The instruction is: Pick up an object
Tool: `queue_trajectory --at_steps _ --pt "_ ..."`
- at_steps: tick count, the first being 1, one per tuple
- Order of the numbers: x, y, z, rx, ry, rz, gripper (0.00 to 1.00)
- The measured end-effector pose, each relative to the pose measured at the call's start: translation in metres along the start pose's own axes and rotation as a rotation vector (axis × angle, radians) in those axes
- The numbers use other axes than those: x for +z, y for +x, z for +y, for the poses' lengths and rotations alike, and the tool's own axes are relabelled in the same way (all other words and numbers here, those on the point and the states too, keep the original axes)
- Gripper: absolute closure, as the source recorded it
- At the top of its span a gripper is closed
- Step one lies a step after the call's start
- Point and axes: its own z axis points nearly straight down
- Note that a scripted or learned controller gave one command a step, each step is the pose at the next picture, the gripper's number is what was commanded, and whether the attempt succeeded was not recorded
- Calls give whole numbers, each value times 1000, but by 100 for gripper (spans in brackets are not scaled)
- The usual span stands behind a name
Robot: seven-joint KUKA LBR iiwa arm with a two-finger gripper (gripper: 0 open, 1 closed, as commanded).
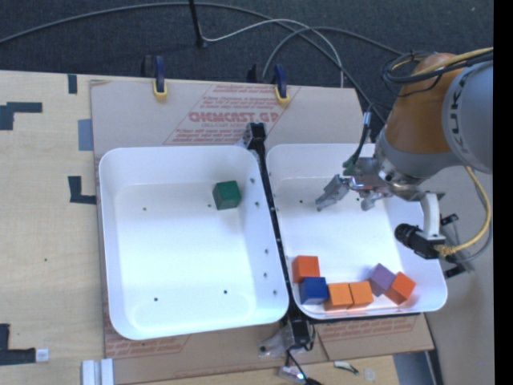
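Note:
My gripper (349,196) hangs over the upper middle of the right bin (321,163), fingers spread open with nothing between them. Along that bin's front wall lies a cluster of small blocks: an orange block (305,267), a blue block (313,289), two orange blocks side by side (349,294), a purple block (382,278) and another orange block (401,287). The cluster lies well in front of the gripper. A green block (227,194) sits alone in the upper right of the left bin (120,239).
A black divider clip (256,132) joins the two bins at the back. Two blue-and-yellow clamps (159,77) hold the cardboard sheet under the bins. Cables (264,30) loop across the dark floor behind, and a black fitting (417,240) juts from the arm over the right bin's edge.

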Motion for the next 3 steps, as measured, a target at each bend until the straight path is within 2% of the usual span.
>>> queue_trajectory --at_steps 1,2,3 --pt "47 3 7 0 0 0 0" --pt "35 3 8 0 -4 0 100" --pt "-27 3 5 1 -10 -1 100"
